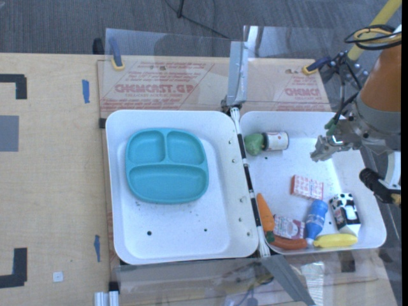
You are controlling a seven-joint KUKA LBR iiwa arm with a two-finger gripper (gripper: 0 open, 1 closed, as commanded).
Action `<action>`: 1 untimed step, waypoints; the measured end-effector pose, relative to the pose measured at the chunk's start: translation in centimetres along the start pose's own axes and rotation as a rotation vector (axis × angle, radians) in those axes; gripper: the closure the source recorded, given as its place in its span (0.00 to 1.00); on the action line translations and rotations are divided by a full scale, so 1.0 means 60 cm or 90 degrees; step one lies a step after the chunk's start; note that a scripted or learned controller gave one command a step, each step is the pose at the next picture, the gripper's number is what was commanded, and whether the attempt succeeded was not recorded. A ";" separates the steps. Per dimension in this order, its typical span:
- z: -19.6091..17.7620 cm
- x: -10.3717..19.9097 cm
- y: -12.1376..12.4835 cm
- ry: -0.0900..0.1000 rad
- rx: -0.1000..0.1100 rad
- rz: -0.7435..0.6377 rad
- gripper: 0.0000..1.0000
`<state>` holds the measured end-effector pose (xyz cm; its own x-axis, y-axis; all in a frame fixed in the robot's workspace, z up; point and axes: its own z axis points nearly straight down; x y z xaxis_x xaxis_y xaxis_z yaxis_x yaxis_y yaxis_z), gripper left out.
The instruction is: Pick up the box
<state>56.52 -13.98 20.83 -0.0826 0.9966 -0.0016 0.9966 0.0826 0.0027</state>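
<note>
hovering above the box (307, 187), pincer (322, 146) blurred; its grip state can't be told

Our arm, up close-ish

We've got a grey arm (376, 116) with a fat orange band (386, 85) above the wrist, black cables (347, 69) looping beside it with a yellow strip (382, 14) up top, and a small metal-grey claw (322, 146) on the end.

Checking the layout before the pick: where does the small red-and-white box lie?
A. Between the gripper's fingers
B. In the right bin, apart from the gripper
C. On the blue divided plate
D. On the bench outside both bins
B: the box lies flat on the right bin's floor, with the gripper above it in the view and apart from it.
</note>
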 end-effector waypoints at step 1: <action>0.001 0.000 0.000 0.000 0.001 0.000 0.00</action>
<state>56.50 -13.98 20.78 -0.0825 0.9966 -0.0015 0.9966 0.0825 0.0016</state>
